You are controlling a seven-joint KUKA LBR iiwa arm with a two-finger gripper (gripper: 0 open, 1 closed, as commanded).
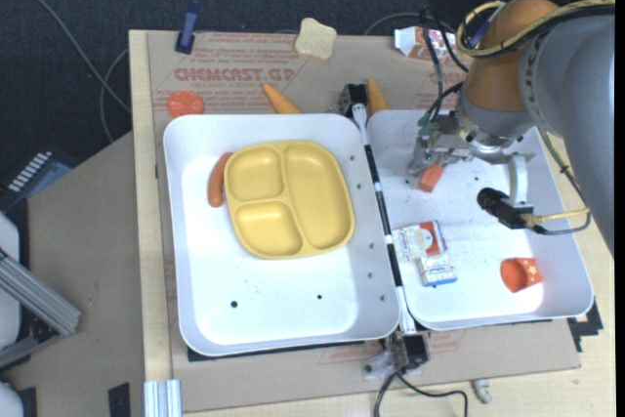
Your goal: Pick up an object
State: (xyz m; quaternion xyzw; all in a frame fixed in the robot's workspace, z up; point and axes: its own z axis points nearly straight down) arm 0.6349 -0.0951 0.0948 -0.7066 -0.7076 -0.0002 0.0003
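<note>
My gripper (431, 157) hangs low over the upper left part of the right bin (557, 298). A small orange-red piece (429, 178) lies right at its tip, touching or nearly touching it; whether it is gripped is not visible. Further down the same bin lie a small red and white carton (420, 238), a blue and white packet (440, 271) and an orange cup (518, 273) on its side.
The left bin (283, 317) holds a yellow divided plate (289, 198) and a sausage (217, 181) beside it. On the bench behind the bins lie a bread slice (315, 37), a carrot (280, 99), an orange disc (184, 103) and a blue item (187, 26).
</note>
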